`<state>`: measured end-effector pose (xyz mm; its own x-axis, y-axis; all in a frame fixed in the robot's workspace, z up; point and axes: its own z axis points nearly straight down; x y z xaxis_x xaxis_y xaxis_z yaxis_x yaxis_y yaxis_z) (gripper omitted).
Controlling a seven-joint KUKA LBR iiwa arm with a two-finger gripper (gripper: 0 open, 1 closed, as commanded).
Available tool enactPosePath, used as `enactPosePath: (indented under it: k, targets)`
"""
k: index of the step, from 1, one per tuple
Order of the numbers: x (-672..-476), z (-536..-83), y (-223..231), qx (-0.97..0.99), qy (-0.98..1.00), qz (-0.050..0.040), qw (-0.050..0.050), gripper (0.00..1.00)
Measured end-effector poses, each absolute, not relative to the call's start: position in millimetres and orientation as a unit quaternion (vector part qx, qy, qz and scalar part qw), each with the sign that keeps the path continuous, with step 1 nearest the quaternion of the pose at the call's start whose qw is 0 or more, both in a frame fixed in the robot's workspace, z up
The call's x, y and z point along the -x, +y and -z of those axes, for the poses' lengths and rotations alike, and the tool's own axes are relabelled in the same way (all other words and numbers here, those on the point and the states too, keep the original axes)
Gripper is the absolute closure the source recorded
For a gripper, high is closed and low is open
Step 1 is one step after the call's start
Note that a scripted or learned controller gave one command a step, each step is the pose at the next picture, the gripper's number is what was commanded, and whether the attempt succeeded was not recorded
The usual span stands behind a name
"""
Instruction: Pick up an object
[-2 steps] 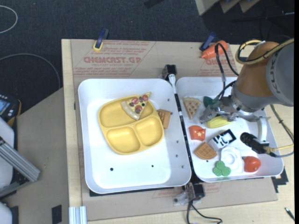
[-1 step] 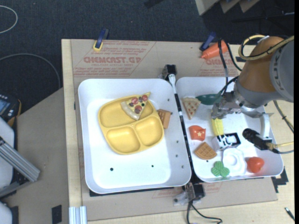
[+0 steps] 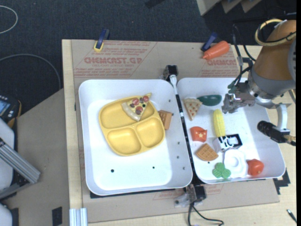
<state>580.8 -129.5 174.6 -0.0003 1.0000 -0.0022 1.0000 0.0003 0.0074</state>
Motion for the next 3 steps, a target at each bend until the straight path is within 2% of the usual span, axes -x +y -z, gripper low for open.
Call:
enactPosePath:
  k: [1, 2, 3]
  targets:
    - [-582.6, -229, -130, -0.707, 0.708, -0.0022, 0.004, 1.0]
    - [-613.0, -236, -90, -0.705, 0.709, -0.0021, 0.002, 1.0]
    - [-653.9, -217, -51, -0.705, 0.709, -0.0015, 0.001, 1.0]
